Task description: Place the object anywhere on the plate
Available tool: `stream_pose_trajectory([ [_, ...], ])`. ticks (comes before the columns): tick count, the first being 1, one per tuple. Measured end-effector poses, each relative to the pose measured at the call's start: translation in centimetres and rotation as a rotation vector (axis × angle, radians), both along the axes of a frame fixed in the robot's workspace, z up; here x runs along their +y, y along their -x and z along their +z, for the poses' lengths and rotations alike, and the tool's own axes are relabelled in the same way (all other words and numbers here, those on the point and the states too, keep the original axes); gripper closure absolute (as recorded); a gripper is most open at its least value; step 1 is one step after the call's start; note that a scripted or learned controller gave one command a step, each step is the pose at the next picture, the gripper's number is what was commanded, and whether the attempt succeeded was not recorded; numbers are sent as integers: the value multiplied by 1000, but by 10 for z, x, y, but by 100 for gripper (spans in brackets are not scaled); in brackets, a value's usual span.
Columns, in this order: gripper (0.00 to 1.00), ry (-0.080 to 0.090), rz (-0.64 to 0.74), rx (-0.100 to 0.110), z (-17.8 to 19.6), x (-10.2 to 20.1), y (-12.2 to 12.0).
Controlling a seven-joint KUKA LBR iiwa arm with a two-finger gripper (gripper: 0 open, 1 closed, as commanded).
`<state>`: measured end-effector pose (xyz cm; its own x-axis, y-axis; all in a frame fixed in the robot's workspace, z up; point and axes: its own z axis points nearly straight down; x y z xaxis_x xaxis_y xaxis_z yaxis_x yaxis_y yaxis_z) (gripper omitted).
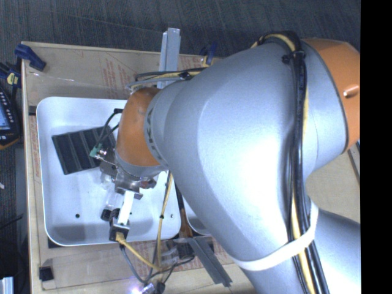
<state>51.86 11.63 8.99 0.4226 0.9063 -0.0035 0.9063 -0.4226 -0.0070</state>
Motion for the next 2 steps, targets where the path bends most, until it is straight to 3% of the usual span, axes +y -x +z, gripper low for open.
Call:
stream_pose_trajectory([
  [1, 100, 2, -152, -3, 1, 64, -14],
  [2, 100, -2, 328, -2, 67, 17, 12],
])
